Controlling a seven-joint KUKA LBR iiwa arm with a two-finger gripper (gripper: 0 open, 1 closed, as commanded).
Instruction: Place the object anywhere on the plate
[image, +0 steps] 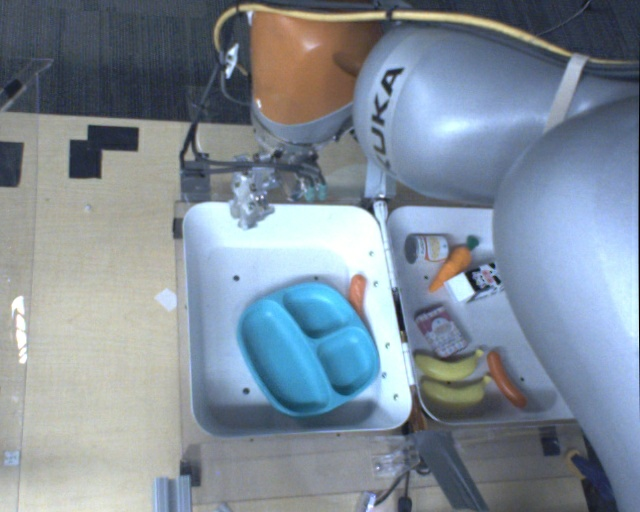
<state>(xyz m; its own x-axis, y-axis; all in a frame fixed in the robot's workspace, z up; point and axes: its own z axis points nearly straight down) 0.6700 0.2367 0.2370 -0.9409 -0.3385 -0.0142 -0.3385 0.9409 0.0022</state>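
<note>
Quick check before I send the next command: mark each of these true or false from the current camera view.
1. The blue plate lies in the left bin. True.
2. An orange sausage is resting inside one of the plate's compartments. False: it lies on the bin floor beside the plate's right rim.
3. The gripper is over the far rim of the left bin. True.
4. The bananas are in the left bin. False: they lie at the near end of the right bin.
5. A carrot lies in the right bin. True.
</note>
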